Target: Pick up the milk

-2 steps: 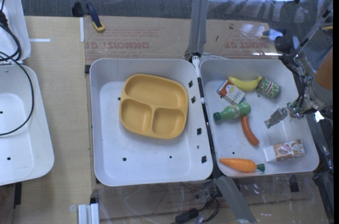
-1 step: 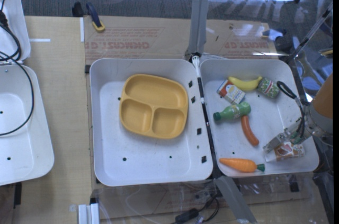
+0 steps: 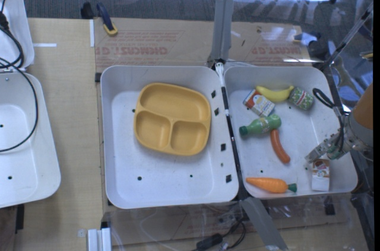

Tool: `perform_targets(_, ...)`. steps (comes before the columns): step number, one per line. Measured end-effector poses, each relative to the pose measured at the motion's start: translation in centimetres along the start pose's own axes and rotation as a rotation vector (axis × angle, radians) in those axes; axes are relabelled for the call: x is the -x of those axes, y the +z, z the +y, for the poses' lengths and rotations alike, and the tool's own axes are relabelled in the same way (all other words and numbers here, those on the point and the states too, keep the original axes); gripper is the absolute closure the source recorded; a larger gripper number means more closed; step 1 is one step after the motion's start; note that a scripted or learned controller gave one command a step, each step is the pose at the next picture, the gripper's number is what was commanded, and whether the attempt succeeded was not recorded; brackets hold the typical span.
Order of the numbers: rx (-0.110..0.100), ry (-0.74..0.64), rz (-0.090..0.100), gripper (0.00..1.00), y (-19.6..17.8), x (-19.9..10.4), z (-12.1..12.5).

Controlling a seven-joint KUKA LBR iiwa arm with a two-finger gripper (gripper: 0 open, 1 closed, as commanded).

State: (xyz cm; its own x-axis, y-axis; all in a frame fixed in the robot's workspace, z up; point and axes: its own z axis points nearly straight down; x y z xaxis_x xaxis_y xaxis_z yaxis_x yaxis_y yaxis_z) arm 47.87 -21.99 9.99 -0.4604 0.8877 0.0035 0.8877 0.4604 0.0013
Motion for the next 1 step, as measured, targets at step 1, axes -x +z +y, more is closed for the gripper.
perform_targets(1,0.0,0.0,0.0,0.0,0.02,-0.01,-0.01)
